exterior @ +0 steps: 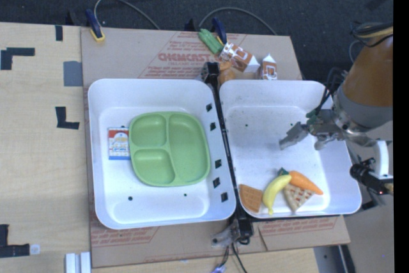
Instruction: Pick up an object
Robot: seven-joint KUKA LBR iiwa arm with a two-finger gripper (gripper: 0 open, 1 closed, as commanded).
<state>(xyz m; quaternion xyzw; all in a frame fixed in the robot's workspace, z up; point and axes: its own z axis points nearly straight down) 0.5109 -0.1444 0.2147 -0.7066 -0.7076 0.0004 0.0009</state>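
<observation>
Your hand [305, 135] hangs open over the right bin [255, 105], gripping nothing, so the whole pick is left to do. At about five o'clock from it lies the banana [275, 191], long axis running from one o'clock to seven, beside the carrot [306, 181].

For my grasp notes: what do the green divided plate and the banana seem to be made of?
The green plate: likely moulded plastic, matte, uniform colour with smooth raised dividers. The banana: probably a plastic toy, flat even yellow with a slight sheen, though the view is too coarse to be sure.
</observation>
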